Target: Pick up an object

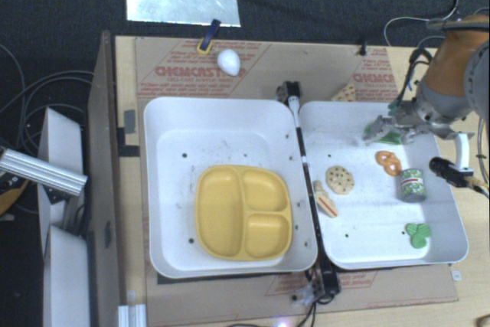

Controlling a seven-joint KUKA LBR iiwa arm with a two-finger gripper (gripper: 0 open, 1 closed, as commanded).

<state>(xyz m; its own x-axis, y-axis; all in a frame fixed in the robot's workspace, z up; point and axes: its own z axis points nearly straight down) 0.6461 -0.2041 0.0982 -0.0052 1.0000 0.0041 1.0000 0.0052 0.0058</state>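
Observation:
The right bin [360, 241] holds several small items: a round speckled cookie [339, 179], a small hot dog [326, 204], an orange pretzel [388, 162], a small can with a green label [411, 184] and a green leafy piece [417, 233]. My gripper [396, 126] hangs low over the back of this bin, reaching in from the right. A green object [390, 138] lies right under it, partly hidden by the gripper, and I cannot see whether the two touch. The pretzel and can lie just in front of the gripper.
A yellow divided plate [243, 210] fills much of the left bin [172, 142]. Behind the bins, a white egg-shaped object [228, 61], a blue-and-yellow tool [207, 38] and a cracker [346, 93] lie on the cardboard. A black part [450, 172] juts over the right bin's right rim.

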